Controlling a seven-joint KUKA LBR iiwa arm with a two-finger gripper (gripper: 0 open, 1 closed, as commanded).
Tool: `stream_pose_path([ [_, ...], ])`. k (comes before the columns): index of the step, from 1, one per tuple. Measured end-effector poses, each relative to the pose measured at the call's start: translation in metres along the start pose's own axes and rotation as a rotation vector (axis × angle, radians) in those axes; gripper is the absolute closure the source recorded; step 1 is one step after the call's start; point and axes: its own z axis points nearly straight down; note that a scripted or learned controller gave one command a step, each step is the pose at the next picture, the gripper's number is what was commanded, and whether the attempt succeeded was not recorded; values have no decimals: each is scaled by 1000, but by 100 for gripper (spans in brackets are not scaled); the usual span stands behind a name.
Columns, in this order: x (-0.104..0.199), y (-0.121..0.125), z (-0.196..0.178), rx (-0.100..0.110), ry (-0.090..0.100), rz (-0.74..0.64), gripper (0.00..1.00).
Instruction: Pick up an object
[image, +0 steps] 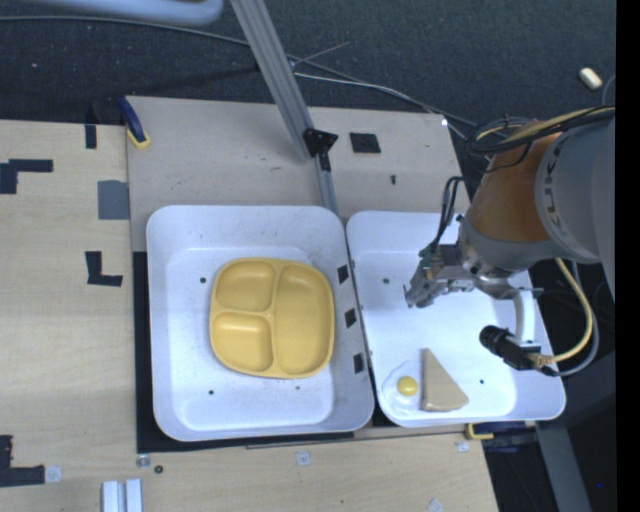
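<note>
Tan wedge (440, 383) and yellow ball (407, 385) in right bin (375, 250), yellow divided plate (271, 317) in left bin (170, 300), pincer (418, 293) state unclear

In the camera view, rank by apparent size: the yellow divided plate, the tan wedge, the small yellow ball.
1. Yellow divided plate, left bin, by far the largest.
2. Tan wedge, right bin.
3. Small yellow ball, beside the wedge, smallest.

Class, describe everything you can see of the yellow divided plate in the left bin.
The yellow divided plate looks like smooth plastic, a rounded square with three compartments: two on its left side, one longer on its right. It lies flat, right side up, slightly rotated, near the middle of the left white bin, touching nothing else.
</note>
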Motion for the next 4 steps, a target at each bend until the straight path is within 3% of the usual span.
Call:
stream_pose_path([
  [2,-1,-5,-86,0,0,0,100],
  [4,101,-1,-63,6,0,-4,100],
])
